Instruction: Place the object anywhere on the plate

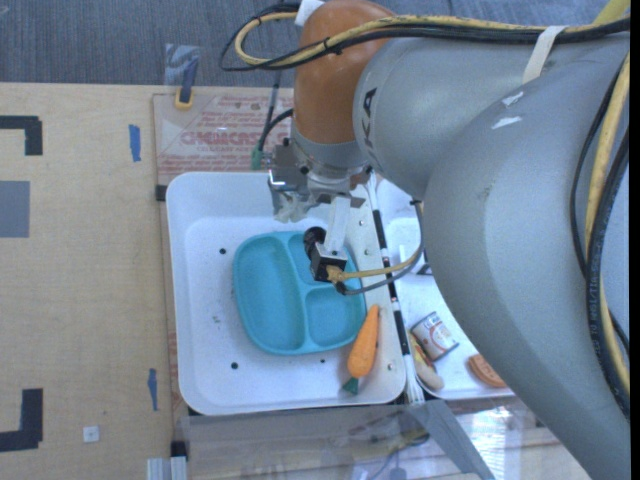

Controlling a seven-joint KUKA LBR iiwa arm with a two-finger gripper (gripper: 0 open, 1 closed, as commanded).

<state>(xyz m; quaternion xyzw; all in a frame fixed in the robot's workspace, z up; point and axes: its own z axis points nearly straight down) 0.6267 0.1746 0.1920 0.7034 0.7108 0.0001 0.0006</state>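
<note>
One carrot (364, 342) well apart from gripper (293, 208)

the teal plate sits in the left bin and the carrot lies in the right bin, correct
Not quite. The camera view shows the carrot in the left bin as well, lying on the bin floor beside the teal plate, by the plate's lower right corner. The plate does sit in the left bin.
</note>
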